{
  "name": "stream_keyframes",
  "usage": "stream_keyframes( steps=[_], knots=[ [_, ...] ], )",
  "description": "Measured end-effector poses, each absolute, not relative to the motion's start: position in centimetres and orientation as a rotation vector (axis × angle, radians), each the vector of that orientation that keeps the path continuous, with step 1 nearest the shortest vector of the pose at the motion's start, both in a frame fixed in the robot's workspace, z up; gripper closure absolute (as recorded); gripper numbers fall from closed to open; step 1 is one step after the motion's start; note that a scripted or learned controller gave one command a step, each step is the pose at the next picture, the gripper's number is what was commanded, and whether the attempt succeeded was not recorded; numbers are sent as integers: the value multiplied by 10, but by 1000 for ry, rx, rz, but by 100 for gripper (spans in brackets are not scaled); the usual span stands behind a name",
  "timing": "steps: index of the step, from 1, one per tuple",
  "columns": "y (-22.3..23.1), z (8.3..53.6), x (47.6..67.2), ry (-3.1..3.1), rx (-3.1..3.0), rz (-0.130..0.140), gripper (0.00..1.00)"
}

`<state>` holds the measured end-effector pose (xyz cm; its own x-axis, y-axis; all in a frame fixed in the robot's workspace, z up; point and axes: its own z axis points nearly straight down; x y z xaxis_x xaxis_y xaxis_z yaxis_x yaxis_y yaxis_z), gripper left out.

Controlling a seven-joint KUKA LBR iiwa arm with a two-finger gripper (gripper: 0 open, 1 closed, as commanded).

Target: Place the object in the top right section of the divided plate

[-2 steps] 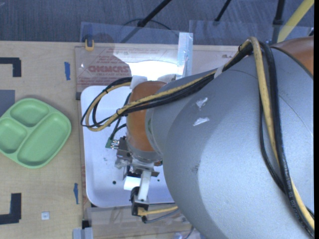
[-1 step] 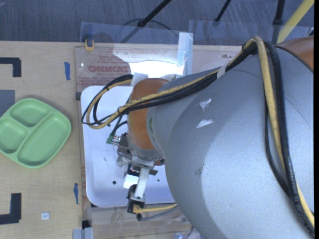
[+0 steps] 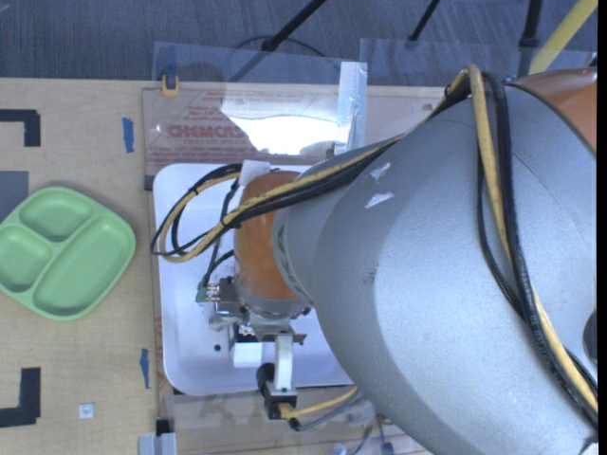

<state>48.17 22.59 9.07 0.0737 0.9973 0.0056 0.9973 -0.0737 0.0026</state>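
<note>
A light green divided plate (image 3: 83,265) lies on the wooden bench at the far left, outside the bins; it has two small sections and one long one, all bare. My gripper (image 3: 258,358) hangs low over the front part of the white bin (image 3: 185,254), right of the plate. The grey arm (image 3: 427,282) and its orange band (image 3: 256,254) cover most of the bin. A small white block (image 3: 248,354) sits at the gripper's underside; I cannot tell whether it is an object or part of the gripper.
Yellow and black cables (image 3: 190,216) loop over the bin's left half. A clear panel (image 3: 247,112) stands behind the bin. Blue tape marks (image 3: 128,134) and black corner marks (image 3: 24,126) lie on the wooden bench (image 3: 76,368).
</note>
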Motion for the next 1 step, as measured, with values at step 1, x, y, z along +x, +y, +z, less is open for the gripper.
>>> stream_keyframes(
  steps=[1],
  knots=[
    [227,91,484,-1694,-2649,-27,100]
  ],
)
